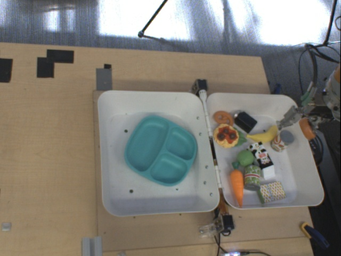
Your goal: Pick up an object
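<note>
Two shallow white plastic bins sit side by side on the pale wooden bench (pixel 48 159). The left bin (pixel 114 196) holds a teal plastic plate with three compartments (pixel 161 149), lying flat near its middle with bare floor all round it. The right bin (pixel 309 188) holds a crowded cluster of small toys: a brown ring-shaped doughnut (pixel 222 117) at the top, just beside a black block (pixel 245 121); below them a round tart topped with red berries (pixel 227 136); a yellow banana (pixel 265 135) lying across the middle, its tip near a small grey-blue round piece (pixel 287 137); a green lump (pixel 244 158) touching a black-and-white carton (pixel 262 156); an orange carrot (pixel 237 185) pointing down along the bin's left wall; a green can (pixel 252 176); and a patterned box (pixel 273 191) near the bottom. The pieces press close together, so most have a neighbour against at least one side. The grey two-finger gripper (pixel 290 116) hangs over the right bin's upper right corner, close to the banana's raised end, with an orange part of the arm (pixel 307 128) just behind it. How far its fingers are parted I cannot tell, and nothing shows between them.
</note>
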Controlling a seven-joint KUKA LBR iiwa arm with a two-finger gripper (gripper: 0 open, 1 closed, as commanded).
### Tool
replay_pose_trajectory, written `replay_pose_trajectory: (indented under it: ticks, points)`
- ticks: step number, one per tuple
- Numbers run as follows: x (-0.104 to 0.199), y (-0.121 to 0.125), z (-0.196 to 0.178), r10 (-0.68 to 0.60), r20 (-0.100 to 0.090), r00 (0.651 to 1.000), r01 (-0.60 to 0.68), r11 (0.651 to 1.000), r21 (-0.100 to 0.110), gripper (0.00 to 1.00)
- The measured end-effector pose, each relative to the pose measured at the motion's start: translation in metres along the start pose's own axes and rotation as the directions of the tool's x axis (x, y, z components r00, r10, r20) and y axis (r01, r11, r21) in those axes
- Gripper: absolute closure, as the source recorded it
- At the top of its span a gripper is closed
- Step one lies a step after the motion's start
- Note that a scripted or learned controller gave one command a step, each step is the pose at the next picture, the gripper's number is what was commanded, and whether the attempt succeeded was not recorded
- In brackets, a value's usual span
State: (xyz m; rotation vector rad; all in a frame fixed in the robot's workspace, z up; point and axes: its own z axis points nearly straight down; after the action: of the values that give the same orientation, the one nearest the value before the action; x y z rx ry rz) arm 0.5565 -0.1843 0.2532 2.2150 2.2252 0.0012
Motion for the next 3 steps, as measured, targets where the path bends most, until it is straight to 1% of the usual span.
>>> replay_pose_trajectory:
  ticks: [1, 2, 3]
  points:
    - [0.056, -0.013, 0.122, -0.001, -0.002, 1.0, 0.001, 1.0, 0.003, 0.0]
    - [0.073, -0.015, 0.162, 0.002, 0.006, 1.0, -0.002, 1.0, -0.014, 0.0]
    - [0.07, -0.012, 0.149, 0.004, 0.013, 1.0, -0.004, 1.0, -0.025, 1.0]
